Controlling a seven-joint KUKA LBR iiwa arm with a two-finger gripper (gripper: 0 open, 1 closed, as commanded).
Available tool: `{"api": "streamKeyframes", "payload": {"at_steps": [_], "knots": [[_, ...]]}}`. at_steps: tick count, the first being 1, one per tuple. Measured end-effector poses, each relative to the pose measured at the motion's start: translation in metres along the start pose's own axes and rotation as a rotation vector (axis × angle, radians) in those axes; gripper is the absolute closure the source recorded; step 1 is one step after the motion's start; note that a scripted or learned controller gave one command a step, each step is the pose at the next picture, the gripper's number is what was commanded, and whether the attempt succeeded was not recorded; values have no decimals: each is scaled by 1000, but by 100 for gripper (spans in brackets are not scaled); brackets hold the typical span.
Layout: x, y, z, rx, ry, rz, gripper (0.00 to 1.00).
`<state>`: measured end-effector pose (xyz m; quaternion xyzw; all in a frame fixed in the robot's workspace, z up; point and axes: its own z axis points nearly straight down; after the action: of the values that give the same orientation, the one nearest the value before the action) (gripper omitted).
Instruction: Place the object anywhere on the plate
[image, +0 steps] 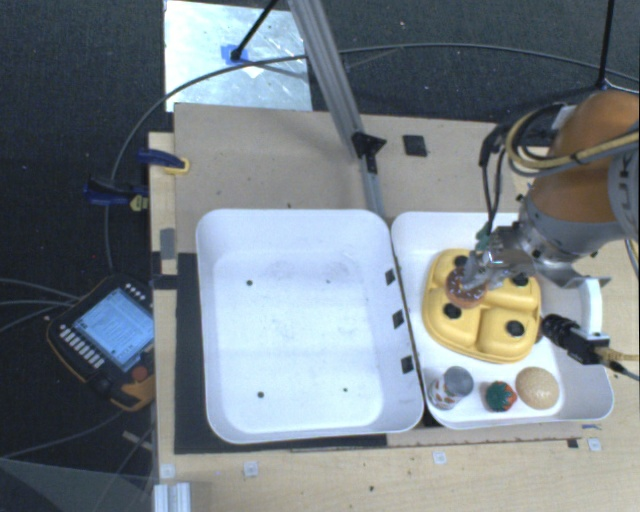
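Tan bench (300, 170), carrying two white bins. Left bin (215, 300): shallow. Right bin (410, 300): held a yellow compartment plate (490, 335) toward its far edge. Grey-and-orange arm (580, 190), its gripper (482, 268) low over the plate's far-left compartment; grip state could not be told. Teach pendant (105, 335), off the bench's left edge; screen lit, text unreadable. Along the right bin's near edge: beige egg-shaped piece (538, 387), green-and-red ball (500, 396), grey rounded piece (457, 383). Brown round object (463, 291), apparently the task's thing, at the gripper tip over the plate. Risk: a tilted release might roll it over the plate's rim into the bin.
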<state>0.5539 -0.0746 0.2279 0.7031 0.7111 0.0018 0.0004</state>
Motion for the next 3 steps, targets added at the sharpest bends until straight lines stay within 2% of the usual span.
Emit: {"api": "streamKeyframes", "payload": {"at_steps": [3], "knots": [[160, 25, -15, 0, 1, 0, 100]]}}
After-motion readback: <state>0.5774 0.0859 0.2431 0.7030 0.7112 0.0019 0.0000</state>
